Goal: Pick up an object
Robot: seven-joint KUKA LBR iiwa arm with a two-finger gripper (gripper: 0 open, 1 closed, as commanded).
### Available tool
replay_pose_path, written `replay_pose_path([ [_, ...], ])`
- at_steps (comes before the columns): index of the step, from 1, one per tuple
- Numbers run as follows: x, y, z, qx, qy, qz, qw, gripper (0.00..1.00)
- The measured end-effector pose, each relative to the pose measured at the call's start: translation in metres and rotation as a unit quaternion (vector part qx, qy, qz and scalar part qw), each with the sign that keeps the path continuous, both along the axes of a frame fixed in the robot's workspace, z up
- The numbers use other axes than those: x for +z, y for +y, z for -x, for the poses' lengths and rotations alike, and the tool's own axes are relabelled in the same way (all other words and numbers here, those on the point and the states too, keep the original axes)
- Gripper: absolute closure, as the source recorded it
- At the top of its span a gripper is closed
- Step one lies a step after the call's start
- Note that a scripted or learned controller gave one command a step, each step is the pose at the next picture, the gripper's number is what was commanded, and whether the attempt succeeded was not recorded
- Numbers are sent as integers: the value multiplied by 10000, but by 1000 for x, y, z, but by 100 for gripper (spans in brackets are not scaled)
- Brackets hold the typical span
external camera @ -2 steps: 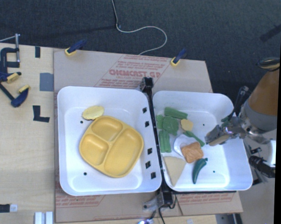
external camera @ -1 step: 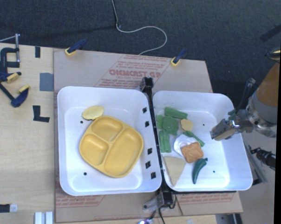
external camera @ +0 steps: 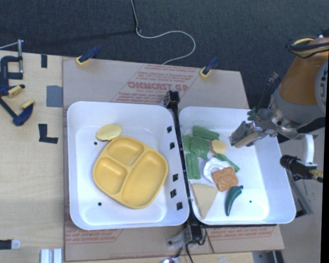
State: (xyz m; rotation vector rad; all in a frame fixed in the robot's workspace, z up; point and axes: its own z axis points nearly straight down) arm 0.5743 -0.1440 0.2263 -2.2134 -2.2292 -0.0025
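Observation:
My gripper (external camera: pixel 241 137) hangs over the upper middle of the right bin (external camera: pixel 271 184), slanting down to the left. Nothing shows between its tips. Just left of it lie a small yellow piece (external camera: pixel 219 147) and a pale green block (external camera: pixel 204 133). Further down sit long green strips (external camera: pixel 192 159), a white round item (external camera: pixel 211 168), a brown-orange toast-like piece (external camera: pixel 224 179), a dark green pepper (external camera: pixel 232 199) and a tan wedge (external camera: pixel 204 198).
The left bin (external camera: pixel 79 152) holds a yellow divided plate (external camera: pixel 131 171) and a flat yellow oval (external camera: pixel 108 132). A black divider (external camera: pixel 177 156) runs between the bins. Blue clamps (external camera: pixel 11 91) lie on the bench at far left. The right bin's right half is bare.

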Motion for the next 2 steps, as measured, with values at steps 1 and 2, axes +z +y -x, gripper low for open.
replay_pose_path([
  [1,8,32,-45,-3,-4,2,10000,100],
  [2,6,46,-92,-13,-1,6,10000,100],
])
